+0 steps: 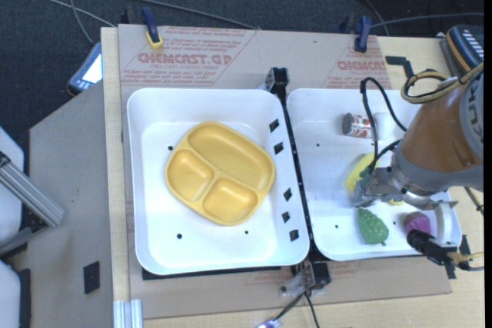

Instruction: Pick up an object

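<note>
2 bins (142, 165) | 1 yellow tray (221, 173) | 4 sm items R bin | claw (367, 192) state unclear

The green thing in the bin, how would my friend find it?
Look in the right-hand white bin, near its front edge. The bumpy green object lies just below the gripper. It is the sole green thing, between a yellow object and a pink one.

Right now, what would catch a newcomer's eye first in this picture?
The yellow divided plate lying in the middle of the left bin stands out most. Next comes the grey and orange arm reaching into the right bin, its gripper down between a yellow object and a green object.
</note>
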Action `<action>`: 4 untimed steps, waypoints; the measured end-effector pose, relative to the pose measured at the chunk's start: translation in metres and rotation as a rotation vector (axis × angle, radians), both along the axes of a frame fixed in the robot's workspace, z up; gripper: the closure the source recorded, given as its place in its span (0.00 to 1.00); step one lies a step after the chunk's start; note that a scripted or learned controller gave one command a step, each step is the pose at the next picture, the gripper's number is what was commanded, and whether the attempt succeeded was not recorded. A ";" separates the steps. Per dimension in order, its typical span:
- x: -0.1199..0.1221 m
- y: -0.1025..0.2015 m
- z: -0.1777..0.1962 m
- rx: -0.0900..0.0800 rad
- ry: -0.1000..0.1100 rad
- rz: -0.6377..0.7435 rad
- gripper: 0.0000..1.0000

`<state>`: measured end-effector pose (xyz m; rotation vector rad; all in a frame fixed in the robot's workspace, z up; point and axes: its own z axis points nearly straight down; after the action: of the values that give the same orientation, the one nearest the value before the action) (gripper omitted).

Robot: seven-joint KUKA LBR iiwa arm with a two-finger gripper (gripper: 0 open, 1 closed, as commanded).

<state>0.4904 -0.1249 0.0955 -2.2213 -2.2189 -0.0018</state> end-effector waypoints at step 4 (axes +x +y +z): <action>0.007 0.033 0.156 -0.001 -0.003 0.007 1.00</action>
<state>0.4977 -0.0918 0.2515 -2.2159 -2.2281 -0.0038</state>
